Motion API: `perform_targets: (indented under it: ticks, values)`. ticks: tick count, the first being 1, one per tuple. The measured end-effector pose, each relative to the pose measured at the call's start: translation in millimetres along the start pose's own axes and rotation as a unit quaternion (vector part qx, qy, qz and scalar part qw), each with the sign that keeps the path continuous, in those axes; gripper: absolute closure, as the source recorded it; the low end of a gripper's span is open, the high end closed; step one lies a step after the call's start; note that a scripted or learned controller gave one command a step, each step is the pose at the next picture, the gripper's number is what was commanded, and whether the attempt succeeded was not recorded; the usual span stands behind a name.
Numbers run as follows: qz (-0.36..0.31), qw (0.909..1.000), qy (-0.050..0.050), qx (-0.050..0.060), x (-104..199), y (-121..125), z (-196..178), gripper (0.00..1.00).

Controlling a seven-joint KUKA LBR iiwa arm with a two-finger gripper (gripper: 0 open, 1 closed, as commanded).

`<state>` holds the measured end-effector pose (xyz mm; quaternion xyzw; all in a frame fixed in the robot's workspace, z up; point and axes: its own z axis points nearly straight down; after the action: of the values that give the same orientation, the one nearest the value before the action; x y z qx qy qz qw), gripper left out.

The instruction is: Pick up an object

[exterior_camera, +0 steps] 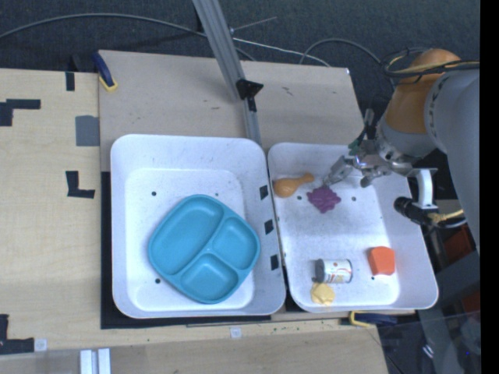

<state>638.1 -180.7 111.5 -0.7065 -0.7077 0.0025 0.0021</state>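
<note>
2 bins (125, 209), 5 objects (323, 199).

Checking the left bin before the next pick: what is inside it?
The left bin holds one blue divided plate, lying flat with three compartments, nothing in them. Whatever lies beneath the plate is covered.

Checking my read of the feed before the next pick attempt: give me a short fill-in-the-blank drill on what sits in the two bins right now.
1. The blue divided plate lies in the ____ bin of the camera view.
2. The purple object lies beside the ____ drumstick-shaped toy.
3. The small can lies on its side between the yellow object and the ____ block.
4. The gripper is over the right bin, nearest the ____ object.

Missing words: left; orange; orange; purple
</note>
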Motion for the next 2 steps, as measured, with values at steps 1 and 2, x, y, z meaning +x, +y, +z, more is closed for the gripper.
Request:
perform_targets:
  ticks: [1,2]
  values:
    - [0.000,1.0000,-0.001,-0.004,0,1,22,0.00]
    - [-0.001,1.0000,-0.001,-0.004,1,1,10,1.00]
